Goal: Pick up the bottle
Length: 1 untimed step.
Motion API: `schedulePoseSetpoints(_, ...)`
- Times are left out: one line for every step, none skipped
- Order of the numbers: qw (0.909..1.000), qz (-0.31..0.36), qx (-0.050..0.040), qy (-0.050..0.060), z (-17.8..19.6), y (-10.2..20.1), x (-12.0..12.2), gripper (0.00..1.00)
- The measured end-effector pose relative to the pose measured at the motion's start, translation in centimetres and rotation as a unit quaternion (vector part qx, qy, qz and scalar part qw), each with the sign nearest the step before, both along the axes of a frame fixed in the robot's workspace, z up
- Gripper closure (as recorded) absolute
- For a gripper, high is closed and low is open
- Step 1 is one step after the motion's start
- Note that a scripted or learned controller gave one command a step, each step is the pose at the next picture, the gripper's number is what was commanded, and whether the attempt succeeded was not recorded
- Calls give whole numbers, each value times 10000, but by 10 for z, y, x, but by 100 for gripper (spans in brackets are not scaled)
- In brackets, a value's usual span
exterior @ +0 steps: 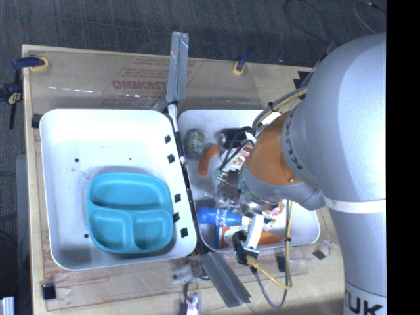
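Bottle (220,218) lies on its side low in the right bin (197,120), blue cap end pointing toward the centre divider, white and orange body running right under the arm's wrist. It sits close to the bin's lower rim and just beside the wall it shares with the left bin (59,136), so little free room remains on those two sides.

Gripper (231,195) hangs directly above the bottle, at the lower middle of the frame, buried among cables and brackets; whether it is parted or closed cannot be told, and nothing shows the bottle caught by it. The grey arm (341,123) with its orange band (269,159) fills the right side of the frame and covers most of the right bin's right half.

Toward the upper part of the right bin lie a small dark green can (194,142), an orange sausage-shaped item (209,158) just below and right of it, and a black object (231,136) near the wrist. These crowd the strip between the divider and the arm.

In the left bin, a blue divided tray (131,210) rests in the lower half, its right edge near the divider; the upper half is bare white floor.
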<state>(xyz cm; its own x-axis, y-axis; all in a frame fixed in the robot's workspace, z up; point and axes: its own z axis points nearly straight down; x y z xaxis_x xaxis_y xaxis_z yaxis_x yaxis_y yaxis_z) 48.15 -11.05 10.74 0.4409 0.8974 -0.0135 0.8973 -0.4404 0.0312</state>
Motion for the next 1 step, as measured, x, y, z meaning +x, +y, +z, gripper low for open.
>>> schedulePoseSetpoints(9957,912,128,128,168,38,-4,100)
